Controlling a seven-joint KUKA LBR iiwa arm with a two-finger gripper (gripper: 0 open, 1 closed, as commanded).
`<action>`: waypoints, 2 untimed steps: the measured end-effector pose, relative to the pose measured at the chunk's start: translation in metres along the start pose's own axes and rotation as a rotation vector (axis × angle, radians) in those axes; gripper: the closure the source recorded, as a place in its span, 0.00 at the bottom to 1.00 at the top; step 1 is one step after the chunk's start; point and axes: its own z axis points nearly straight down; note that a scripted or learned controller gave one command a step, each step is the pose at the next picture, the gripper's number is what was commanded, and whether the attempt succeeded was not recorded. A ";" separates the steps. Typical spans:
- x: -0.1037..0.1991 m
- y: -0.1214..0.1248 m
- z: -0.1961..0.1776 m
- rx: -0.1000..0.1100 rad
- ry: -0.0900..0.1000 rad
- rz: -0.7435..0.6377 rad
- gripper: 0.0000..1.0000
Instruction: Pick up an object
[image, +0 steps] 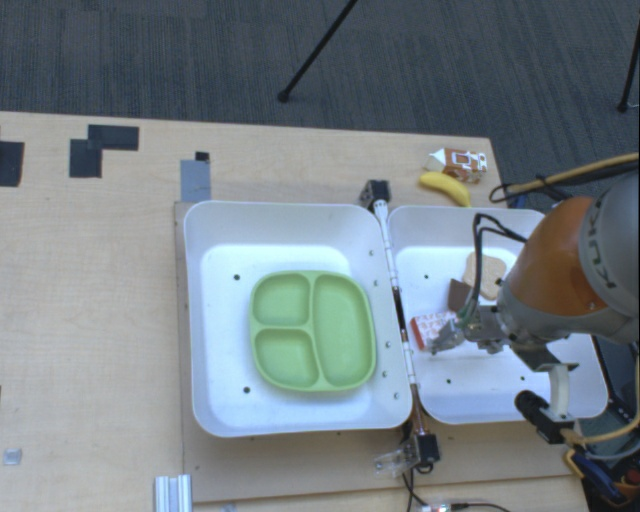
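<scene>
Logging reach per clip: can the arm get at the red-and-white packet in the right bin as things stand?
Probably yes. The tool is already low in the right bin, right beside the red-and-white packet, with nothing between them. Whether it has any grip can't be told.

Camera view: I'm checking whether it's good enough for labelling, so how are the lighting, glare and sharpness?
In the camera view the lighting is bright and even; the left bin glares near white around the green divided plate, with a greenish tint beside it. Shadows are soft. The arm's gripper and the small red-and-white packet beside it look slightly blurred; the banana stays fairly sharp.
</scene>
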 end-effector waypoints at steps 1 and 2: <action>0.002 -0.005 0.022 0.012 0.002 0.006 0.00; 0.003 -0.002 0.010 0.005 0.002 0.003 1.00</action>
